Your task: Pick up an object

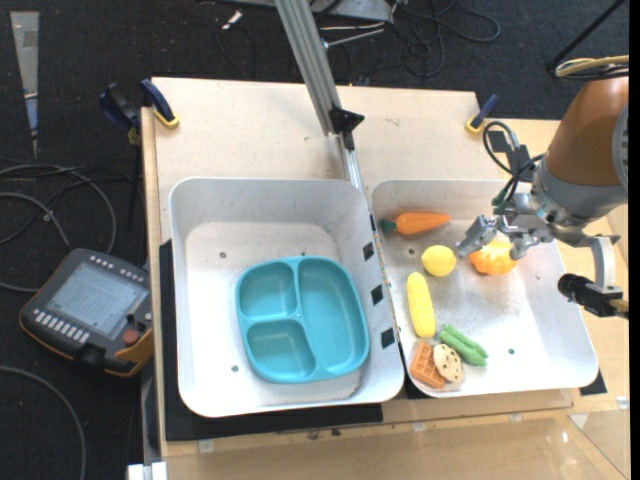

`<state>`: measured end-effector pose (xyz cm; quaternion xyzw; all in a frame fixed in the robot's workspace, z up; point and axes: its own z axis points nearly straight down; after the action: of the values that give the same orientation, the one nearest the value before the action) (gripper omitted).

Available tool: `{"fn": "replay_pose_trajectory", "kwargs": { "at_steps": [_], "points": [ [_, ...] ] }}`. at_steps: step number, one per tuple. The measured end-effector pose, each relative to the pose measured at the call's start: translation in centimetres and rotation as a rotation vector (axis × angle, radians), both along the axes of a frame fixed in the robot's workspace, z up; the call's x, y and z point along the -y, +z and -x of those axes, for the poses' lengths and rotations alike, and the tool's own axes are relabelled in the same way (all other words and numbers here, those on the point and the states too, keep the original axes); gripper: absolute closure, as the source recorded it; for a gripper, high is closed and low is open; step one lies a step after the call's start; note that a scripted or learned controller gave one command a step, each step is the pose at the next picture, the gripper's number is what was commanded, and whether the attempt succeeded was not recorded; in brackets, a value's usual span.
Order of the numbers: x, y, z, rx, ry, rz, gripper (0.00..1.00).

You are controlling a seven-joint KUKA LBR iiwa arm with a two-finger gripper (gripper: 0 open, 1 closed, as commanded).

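The arm (pixel 590 148) enters from the right of the camera view and reaches over the right bin (pixel 560 363); the tool (pixel 497 240) sits low over that bin's upper middle area; its fingers (pixel 473 238) are spread, one reaching left toward the lemon (pixel 438 260), the other lying over the orange fruit (pixel 493 259); the orange fruit lies just beneath the tool, partly covered by it; whether the fingers touch it cannot be determined; nothing is visibly pinched between them.

Contents of the right bin: a carrot (pixel 421 223) near the upper left, lying roughly horizontal; the lemon just below it; a corn cob (pixel 421 305) below the lemon, lying roughly upright in the view; a green pea pod (pixel 464 344) to the lower right of the corn; a waffle (pixel 427 366) and a cookie (pixel 449 364) at the lower left corner, touching.

The left bin (pixel 200 268) holds a teal divided plate (pixel 300 318); both bins rest side by side on the worktop (pixel 250 128).
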<state>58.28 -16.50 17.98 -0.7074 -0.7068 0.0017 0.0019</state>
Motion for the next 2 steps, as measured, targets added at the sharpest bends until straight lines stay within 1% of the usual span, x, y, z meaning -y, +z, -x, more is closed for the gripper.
{"fn": "replay_pose_trajectory", "kwargs": {
  "at_steps": [1,2],
  "points": [
    [-0.1,-4.8,-0.8,0.001,0.001,0.000,0.00],
    [-0.1,-3.5,-0.9,0.006,0.001,0.001,1.00]
  ]
}}
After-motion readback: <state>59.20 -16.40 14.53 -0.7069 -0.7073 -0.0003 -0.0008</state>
